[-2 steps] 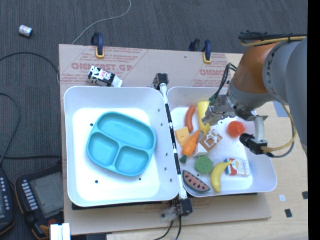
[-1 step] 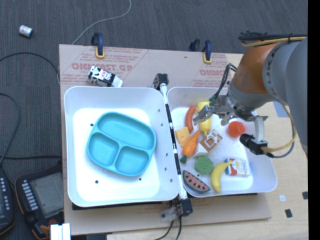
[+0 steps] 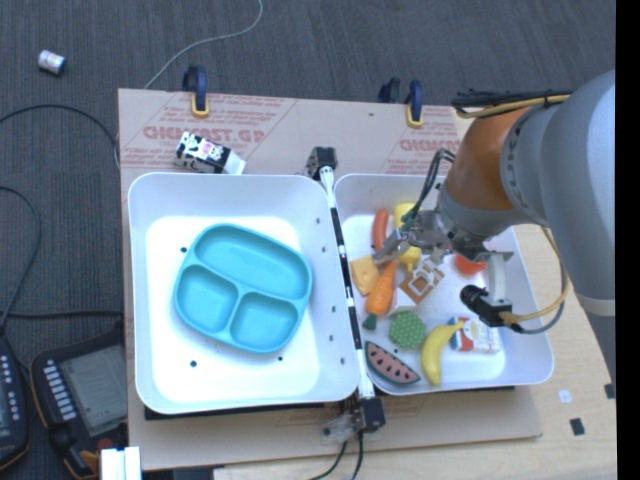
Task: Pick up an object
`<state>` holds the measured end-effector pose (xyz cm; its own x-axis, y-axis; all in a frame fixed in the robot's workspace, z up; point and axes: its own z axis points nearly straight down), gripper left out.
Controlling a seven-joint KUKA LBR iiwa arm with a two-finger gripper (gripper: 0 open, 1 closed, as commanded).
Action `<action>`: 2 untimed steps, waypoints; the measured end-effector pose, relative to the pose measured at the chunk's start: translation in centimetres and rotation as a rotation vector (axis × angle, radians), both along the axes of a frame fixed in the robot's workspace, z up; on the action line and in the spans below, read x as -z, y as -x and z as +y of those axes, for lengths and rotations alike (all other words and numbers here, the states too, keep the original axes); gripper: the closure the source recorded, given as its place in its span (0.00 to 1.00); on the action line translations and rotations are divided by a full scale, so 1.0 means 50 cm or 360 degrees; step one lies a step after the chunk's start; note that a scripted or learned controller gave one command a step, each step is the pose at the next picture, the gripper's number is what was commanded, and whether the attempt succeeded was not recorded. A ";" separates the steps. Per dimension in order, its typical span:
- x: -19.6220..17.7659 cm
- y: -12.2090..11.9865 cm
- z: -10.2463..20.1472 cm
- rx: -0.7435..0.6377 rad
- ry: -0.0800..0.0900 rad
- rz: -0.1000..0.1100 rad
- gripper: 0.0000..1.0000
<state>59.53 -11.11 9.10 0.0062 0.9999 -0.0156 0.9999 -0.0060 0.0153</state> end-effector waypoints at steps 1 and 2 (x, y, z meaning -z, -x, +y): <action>-0.017 0.000 0.009 -0.0005 -0.0011 0.0006 1.00; -0.310 0.116 0.126 -0.0013 -0.0024 0.0019 1.00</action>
